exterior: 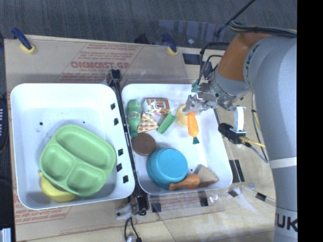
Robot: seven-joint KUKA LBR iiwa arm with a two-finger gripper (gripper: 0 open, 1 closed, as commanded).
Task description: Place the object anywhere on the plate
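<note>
Carrot (192, 124), orange with a green tip, hangs at the right bin's upper right, its top between the fingers of the claw (193, 109), which is closed on it.

Nearest, lower frame: yellow item (53, 191), part hidden under the plate's lower left edge, left bin. Orange piece (184, 183) and tan wedge (205, 174), right bin's lower edge, just beside the blue bowl (167, 167).

Middle: green plate (76, 159), three compartments, lower part of the left bin (30, 97). Brown disc (144, 143), touching the bowl's upper left.

Farther, upper part of the right bin (224, 158): green bottle (133, 116) along the left wall; waffle wedge (148, 122) beside it; brown packet (156, 105); green stick (166, 123), tilted; yellow item (181, 116) just left of the carrot.

Farthest: grey arm (272, 79) with orange band, upper right; cardboard-covered worktop (86, 59) behind both bins.
</note>
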